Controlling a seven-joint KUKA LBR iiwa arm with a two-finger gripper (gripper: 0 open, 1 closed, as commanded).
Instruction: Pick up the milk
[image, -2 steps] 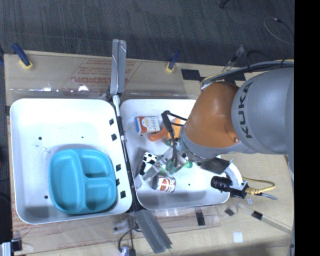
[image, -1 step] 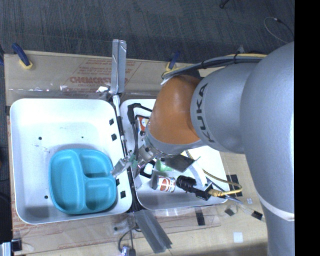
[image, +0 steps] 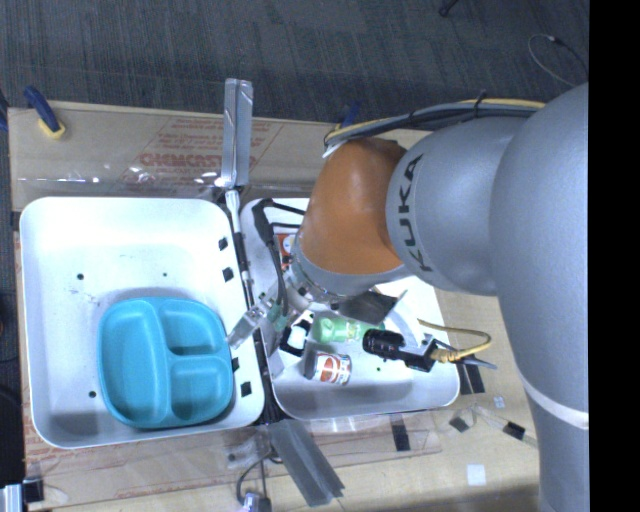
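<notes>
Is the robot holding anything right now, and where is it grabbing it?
Cannot be told: the arm covers the end effector low in the right bin.

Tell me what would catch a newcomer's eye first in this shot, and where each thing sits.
The big grey arm with its orange band dominates, reaching in from the right and covering most of the right bin. Next comes the bright blue divided tray, lying low in the left bin. Below the arm, a small can and a green item lie in the right bin.
</notes>
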